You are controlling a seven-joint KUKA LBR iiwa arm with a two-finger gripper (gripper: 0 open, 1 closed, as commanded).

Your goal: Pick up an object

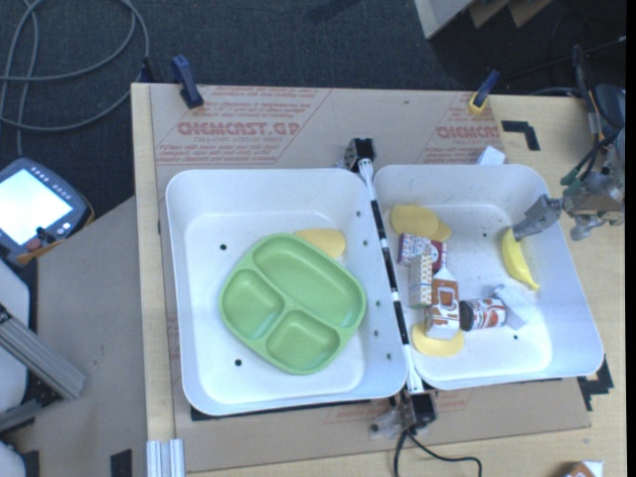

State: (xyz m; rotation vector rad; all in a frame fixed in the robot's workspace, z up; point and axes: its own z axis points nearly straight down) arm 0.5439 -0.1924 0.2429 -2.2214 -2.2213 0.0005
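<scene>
Banana [519, 258] lies in the right bin [571, 311], near its right wall, with the gripper [537, 219] just beside its far end, holding nothing; I cannot tell how it is set. A descent here could clip the bin wall or skid off the curved peel.
</scene>
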